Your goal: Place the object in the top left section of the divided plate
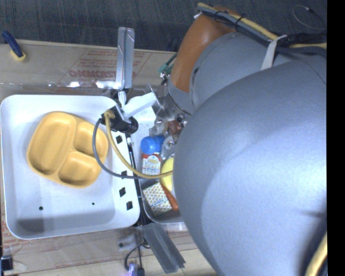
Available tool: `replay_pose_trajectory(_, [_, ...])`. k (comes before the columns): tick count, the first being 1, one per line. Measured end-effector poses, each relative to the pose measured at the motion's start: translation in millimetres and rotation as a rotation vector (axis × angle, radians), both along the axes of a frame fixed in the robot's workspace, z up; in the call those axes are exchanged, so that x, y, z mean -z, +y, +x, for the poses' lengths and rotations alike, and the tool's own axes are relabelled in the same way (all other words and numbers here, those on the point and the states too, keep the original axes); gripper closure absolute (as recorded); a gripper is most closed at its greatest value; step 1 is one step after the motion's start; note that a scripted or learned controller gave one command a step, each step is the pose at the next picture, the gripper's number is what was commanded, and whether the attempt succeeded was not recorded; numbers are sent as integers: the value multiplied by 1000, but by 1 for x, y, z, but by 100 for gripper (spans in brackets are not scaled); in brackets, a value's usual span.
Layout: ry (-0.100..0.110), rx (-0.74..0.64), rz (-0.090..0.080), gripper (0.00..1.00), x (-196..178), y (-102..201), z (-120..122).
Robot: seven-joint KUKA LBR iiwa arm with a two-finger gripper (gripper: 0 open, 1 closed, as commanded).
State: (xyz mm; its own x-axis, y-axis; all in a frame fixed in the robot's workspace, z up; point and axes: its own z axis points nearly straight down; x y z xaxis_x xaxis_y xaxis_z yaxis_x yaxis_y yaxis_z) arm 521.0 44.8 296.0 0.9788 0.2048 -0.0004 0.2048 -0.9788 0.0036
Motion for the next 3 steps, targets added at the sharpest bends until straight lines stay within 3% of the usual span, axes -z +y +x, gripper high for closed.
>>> replay_pose_trajectory(1, [11, -149, 2, 100, 80, 89, 44])
replay_pose_trajectory(2, [10, -148, 2, 0, 80, 88, 44])
replay_pose_trajectory(3, [13, -254, 4, 0, 104, 107, 6])
